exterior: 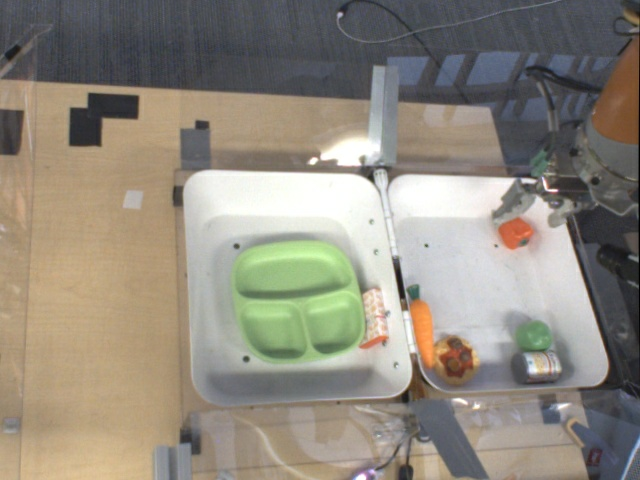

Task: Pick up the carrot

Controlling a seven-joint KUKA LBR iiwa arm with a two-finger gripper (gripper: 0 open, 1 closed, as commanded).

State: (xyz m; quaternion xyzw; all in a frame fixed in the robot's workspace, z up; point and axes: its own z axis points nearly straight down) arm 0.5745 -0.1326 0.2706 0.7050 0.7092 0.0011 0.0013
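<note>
Camera view is showing the jaws (533,200) spreading open with nothing between them, hovering over a small orange block (516,233) in the right bin (480,298). Well apart, the tapered carrot (423,331) is lying along that bin's left wall, beside a round pizza toy (455,358).

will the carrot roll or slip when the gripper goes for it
Probably yes. The carrot is long, tapered and looks smooth, so it may slip sideways under a pinch. It lies against the right bin's left wall, which should limit rolling that way but crowds the fingers. It looks rigid.
</note>
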